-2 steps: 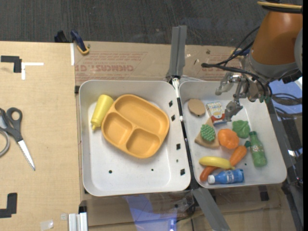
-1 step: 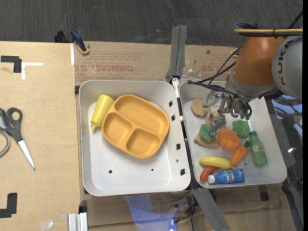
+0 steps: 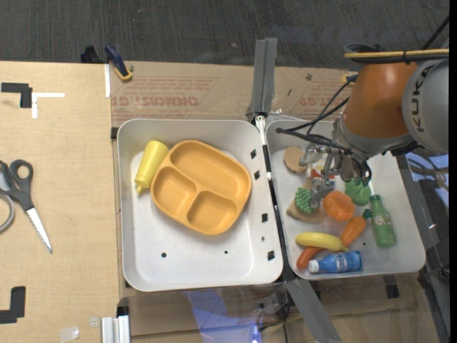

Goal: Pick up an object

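Gripper [image 3: 323, 186]: we cannot tell its state; it hangs over the right bin [image 3: 407, 263].
Left bin [image 3: 136, 263]: we see 1 tray [image 3: 198, 186].

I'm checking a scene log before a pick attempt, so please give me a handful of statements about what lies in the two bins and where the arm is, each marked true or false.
1. The orange divided plate lies in the left bin. True.
2. The yellow bottle lies in the right bin. False: it lies in the left bin, against the plate's left edge.
3. The gripper hangs over the right bin. True.
4. The banana lies on the plate. False: it lies in the right bin, just above the blue bottle.
5. The scissors lie inside the left bin. False: they lie on the cardboard to the left of it.
6. The green bottle lies near the right bin's right side. True.
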You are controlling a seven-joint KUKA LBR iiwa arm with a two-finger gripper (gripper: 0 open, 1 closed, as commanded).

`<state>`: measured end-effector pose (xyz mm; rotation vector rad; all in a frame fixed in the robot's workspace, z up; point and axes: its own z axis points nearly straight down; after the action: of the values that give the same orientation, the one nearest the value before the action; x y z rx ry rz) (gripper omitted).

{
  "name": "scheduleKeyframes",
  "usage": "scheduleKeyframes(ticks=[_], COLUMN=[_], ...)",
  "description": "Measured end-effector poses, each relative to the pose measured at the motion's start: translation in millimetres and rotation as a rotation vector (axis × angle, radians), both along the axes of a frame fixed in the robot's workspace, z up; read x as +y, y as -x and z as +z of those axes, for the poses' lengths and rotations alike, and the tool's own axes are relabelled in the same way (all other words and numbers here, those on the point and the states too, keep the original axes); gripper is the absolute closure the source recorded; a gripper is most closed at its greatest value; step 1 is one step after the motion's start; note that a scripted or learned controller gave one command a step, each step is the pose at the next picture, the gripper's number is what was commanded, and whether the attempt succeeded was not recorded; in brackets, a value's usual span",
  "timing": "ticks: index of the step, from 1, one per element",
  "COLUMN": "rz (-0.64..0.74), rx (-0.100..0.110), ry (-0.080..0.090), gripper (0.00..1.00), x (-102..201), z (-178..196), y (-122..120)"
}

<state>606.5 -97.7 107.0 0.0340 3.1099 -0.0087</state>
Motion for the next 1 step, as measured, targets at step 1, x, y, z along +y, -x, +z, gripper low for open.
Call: scheduleKeyframes(ticks=[1], rz=[0.043], rx=[0.022], ry=[-0.002], gripper=[0.0], x=[-23.4], z=[-11.4], y=[52.3])
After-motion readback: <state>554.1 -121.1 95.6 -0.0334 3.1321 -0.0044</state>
